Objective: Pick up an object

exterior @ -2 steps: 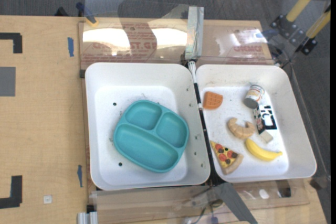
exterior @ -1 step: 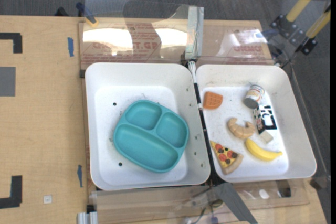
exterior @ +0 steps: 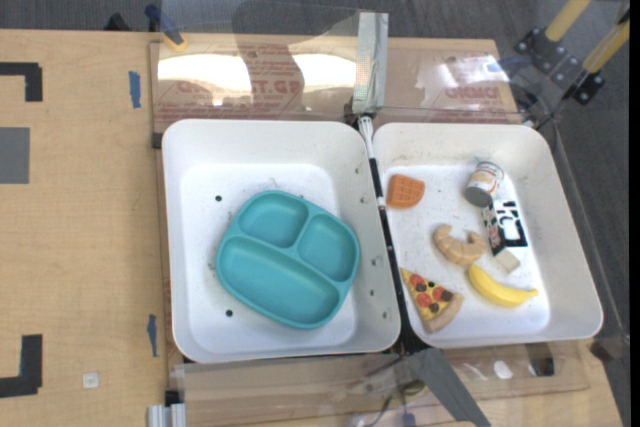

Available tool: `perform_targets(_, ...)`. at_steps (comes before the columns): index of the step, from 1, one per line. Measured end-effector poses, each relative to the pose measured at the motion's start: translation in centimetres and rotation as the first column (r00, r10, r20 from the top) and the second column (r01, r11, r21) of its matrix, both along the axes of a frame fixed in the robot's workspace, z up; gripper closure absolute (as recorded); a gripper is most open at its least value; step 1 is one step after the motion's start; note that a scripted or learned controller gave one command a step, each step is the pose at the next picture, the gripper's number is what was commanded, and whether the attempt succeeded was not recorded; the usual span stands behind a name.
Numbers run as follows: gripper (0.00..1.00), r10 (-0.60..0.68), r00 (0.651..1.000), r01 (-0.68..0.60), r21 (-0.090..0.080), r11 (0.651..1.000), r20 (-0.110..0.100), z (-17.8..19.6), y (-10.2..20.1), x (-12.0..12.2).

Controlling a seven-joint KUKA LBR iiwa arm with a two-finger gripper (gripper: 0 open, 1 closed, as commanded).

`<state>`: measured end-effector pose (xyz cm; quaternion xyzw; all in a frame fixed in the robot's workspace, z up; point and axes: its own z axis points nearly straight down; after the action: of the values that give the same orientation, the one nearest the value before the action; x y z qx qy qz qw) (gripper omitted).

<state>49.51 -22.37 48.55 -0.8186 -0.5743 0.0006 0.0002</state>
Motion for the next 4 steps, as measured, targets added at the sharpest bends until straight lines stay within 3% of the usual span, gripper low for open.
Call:
perform_targets(1,1.00,-0.419,0.908,0.419,0.000,0.908,-0.002,-0.1,1.7,-0.7)
perform_targets(2,1.00,-0.719,0.695,0.719,-0.001,0.695,0.002,-0.1,1.0,2.6)
perform_targets(3,1.00,-0.849,0.528,0.849,0.000,0.528,0.002,-0.1,0.0,1.9)
perform_targets(4,1.00,-0.545,0.838,0.545,-0.001,0.838,-0.002,-1.4,0.0,-1.4)
